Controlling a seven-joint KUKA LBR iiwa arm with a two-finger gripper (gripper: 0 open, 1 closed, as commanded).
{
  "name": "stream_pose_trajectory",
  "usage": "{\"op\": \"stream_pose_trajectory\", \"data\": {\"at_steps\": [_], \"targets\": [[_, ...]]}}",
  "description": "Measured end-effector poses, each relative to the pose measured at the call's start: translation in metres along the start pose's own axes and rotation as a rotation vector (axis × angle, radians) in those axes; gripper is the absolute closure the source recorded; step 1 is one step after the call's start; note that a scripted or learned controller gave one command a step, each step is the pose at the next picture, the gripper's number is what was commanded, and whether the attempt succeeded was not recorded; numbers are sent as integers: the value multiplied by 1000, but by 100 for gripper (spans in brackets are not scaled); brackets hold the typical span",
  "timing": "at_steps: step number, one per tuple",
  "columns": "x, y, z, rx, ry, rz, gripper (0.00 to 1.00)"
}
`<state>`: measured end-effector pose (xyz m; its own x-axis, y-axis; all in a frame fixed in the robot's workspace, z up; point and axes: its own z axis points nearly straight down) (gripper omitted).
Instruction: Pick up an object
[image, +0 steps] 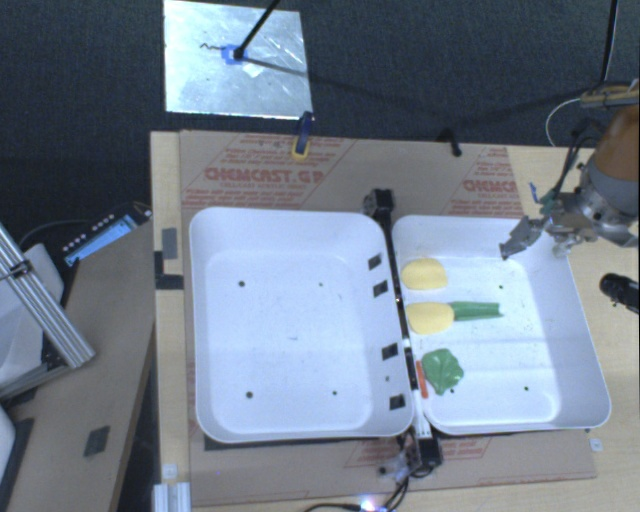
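Note:
In the right bin (560, 330), along its left wall, lie three toy items. A yellow rounded piece (423, 273) is farthest back. Below it sits a second yellow piece with a green stalk (445, 316) pointing right. A green leafy piece (441, 370) lies nearest the front. My gripper (538, 235) hangs over the bin's back right corner, well to the right of the yellow pieces, with nothing seen between its fingers. The grey arm (612, 190) comes in from the right edge.
The left bin (290, 320) sits beside the right one, joined by a black divider with clips (392, 300). A shiny metal sheet (238, 58) lies behind the bench. Aluminium framing (40, 310) stands at the far left.

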<state>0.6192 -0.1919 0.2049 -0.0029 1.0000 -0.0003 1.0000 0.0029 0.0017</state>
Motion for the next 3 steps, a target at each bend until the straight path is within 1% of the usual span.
{"op": "stream_pose_trajectory", "data": {"at_steps": [1, 2, 3], "targets": [[57, 28, 126, 2, 3, -6, 0], [113, 52, 119, -5, 1, -7, 0], [109, 52, 108, -6, -1, -4, 100]]}}
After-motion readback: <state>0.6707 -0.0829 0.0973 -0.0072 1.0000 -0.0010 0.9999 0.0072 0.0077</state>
